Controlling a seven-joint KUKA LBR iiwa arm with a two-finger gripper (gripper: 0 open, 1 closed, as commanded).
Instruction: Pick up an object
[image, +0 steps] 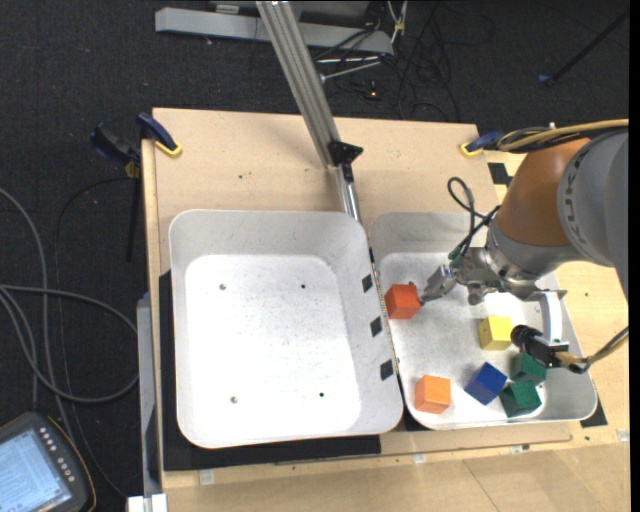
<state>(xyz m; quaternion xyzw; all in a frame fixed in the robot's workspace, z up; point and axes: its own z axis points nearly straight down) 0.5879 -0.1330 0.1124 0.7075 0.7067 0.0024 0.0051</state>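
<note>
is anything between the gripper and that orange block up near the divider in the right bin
Nothing visible. The gripper sits right beside the upper orange block, with bare bin floor around it. The yellow block, blue block and the other orange block lie farther down the right bin.

I am reaching in from the right edge of the frame, my grey arm with its orange band sitting at the upper right. My wrist is bending down and leftward toward the centre right, and my pincer (432, 288) is pointing left at a downward slant.
</note>
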